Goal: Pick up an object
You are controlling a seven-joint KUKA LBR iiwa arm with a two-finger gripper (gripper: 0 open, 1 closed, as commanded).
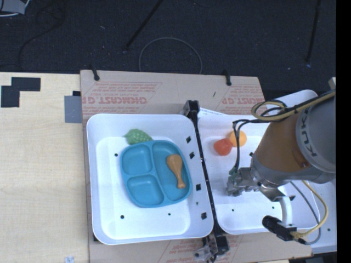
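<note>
Hanging low over the right bin, the gripper hides its grip state; that cannot be told. Just beyond lie a red piece and an orange piece, touching. Both look like light, smooth plastic, best pinched across their middles.

We look down on a pale wooden table with a brown cardboard sheet printed in red laid across it. Black and grey patches mark the wood at the left. Beyond the table's far edge lies dark carpeted floor — thin cables loop across it.
</note>
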